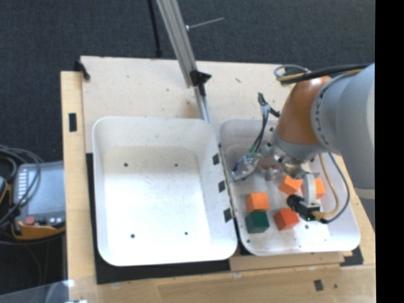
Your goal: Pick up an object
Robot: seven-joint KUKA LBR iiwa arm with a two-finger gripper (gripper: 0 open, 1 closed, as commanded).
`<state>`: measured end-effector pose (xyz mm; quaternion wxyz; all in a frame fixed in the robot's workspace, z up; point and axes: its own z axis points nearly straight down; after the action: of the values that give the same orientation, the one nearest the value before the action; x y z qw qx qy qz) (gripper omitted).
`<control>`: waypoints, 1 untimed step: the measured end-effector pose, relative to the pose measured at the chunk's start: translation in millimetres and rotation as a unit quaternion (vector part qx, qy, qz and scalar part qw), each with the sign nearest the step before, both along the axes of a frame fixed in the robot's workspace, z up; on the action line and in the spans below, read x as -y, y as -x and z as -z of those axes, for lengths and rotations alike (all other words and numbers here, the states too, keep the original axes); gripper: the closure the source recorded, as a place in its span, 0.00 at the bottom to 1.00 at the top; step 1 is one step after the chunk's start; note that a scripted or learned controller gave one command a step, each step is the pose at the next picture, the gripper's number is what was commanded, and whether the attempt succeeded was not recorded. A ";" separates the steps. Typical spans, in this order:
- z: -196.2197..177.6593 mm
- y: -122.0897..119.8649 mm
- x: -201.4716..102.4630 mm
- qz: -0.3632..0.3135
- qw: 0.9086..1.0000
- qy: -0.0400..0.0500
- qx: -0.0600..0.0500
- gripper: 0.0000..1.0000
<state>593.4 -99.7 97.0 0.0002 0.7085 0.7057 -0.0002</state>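
Several small blocks lie in the right bin (338, 235): an orange block (257, 201), a dark green block (257, 222) just in front of it, a red-orange block (286, 218) and another orange block (291, 185) beside the wrist. The arm's orange band (297, 115) hangs over the bin's back half. My gripper (245, 166) points down and to the left, low near the bin's left wall, a short way behind the orange block. I see no block in it.
The left bin (101, 169) lies beside the right one. A slanted metal post (180, 40) rises behind the bins. Cables (333, 201) loop from the wrist over the right bin's blocks. A grey device (35, 197) sits off the bench's left edge.
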 end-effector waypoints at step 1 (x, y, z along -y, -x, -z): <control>-11.7 -1.2 0.3 0.004 1.000 -0.001 0.002 1.00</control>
<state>594.6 -100.0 108.7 0.0009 0.7114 0.7028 0.0023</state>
